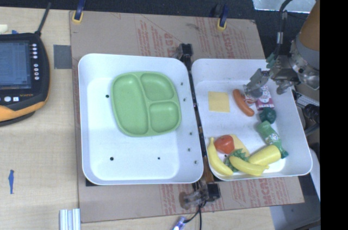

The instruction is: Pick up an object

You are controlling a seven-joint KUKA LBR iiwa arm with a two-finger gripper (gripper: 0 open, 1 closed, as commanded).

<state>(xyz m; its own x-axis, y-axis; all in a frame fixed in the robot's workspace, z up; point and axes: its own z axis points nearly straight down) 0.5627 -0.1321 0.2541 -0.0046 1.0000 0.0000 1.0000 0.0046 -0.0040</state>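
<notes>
While the gripper hovers low over the right bin, fingers spread and holding nothing, a red sausage lies just below it, yellow cheese slice to its left, green divided plate in the left bin.

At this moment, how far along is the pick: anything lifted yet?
Nothing looks lifted. The hand hangs low over the right bin, close beside the sausage, but no item is visibly between its fingers. The cheese slice, tomato and bananas lie in the bin. The grasp and lift are left.
</notes>
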